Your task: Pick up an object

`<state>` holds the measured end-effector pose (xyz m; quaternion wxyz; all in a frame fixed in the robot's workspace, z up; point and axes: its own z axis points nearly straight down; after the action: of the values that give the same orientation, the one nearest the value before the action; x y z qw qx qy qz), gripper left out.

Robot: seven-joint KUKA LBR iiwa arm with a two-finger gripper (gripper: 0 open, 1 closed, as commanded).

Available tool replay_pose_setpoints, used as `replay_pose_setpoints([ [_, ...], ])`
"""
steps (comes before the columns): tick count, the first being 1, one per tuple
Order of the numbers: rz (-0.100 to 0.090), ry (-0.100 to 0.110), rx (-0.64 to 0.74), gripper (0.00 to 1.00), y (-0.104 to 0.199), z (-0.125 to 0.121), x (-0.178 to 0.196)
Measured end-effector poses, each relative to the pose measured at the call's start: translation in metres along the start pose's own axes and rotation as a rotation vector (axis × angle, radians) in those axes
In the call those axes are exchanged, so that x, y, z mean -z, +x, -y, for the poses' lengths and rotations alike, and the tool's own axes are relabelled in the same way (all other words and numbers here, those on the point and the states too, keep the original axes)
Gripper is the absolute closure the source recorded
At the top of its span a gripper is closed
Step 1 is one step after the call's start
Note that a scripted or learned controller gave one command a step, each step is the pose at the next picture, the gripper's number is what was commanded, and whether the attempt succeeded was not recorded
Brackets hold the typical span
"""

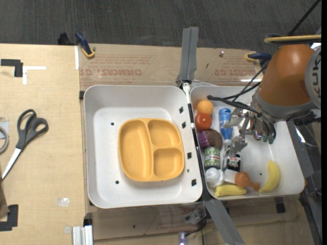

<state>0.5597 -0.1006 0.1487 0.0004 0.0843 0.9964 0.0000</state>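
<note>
The right bin (286,188) holds a cluster of small items along its left side. An orange ball (205,106) lies above a red fruit (203,120), with a blue bottle (225,122) to their right. Lower down are a dark purple item (210,137), a green-labelled can (212,157) and a white object (213,176). Two bananas (271,176) (230,190) and an orange piece (243,179) lie at the bin's front. My gripper (236,146) hangs low over the bin's middle, just right of the can and above a small black-and-white item (233,163).
The left bin (97,152) carries a yellow divided plate (152,149). Scissors (23,134) lie on the wooden bench at far left. Cables trail around the orange wrist band (288,73) above the right bin's back corner.
</note>
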Motion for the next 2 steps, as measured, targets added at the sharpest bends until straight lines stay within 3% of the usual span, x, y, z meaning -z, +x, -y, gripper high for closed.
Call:
replay_pose_setpoints([
  [1,0.003,0.000,0.042,0.00,-0.016,0.001,-0.055],
  [2,0.001,0.000,-0.042,0.00,0.055,0.004,-0.056],
])
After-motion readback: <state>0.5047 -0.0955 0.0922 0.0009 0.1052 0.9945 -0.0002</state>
